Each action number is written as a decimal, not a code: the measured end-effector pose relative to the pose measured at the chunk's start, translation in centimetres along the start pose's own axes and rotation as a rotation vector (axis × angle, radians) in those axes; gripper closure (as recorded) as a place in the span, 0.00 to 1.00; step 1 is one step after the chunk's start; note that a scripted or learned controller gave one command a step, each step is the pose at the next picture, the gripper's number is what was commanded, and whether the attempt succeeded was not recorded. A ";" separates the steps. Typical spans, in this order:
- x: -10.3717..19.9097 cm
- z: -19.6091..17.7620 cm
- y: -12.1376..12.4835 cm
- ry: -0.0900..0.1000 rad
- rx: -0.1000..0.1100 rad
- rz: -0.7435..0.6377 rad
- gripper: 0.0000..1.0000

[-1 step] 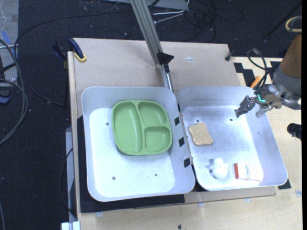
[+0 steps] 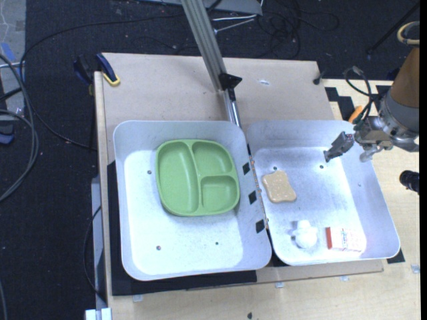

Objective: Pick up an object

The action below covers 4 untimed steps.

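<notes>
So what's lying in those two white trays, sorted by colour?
Green: 1, the divided plate in the left bin.
Tan: 1, the flat tan piece in the right bin.
White: 1, the small white object.
Red and white: 1, the small packet.
Total: 4

No text is reading clearly; the small red-and-white carton (image 2: 345, 239), well below the gripper (image 2: 352, 147), is showing only blurred print.

Right bin: three loose objects, all lying flat, apart from each other.
Tan bread-like slab (image 2: 279, 187) nearest the gripper (image 2: 351, 147), down-left of it; white lumpy piece (image 2: 305, 235) farther below; red-and-white packet (image 2: 345, 239) just right of that piece.
</notes>
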State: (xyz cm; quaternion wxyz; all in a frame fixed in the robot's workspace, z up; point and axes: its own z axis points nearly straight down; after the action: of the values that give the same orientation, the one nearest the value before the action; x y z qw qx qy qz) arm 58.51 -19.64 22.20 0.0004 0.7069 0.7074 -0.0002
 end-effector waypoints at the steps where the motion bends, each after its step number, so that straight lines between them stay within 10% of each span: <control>1: -0.1 6.4 0.1 0.001 0.004 0.001 0.00; 3: -0.3 13.1 0.8 0.000 0.001 0.000 0.00; 4: -0.3 11.8 0.9 -0.001 -0.003 0.000 1.00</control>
State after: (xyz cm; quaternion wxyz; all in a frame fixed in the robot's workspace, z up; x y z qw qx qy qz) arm 59.39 -19.92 10.36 0.0018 0.7067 0.7075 0.0004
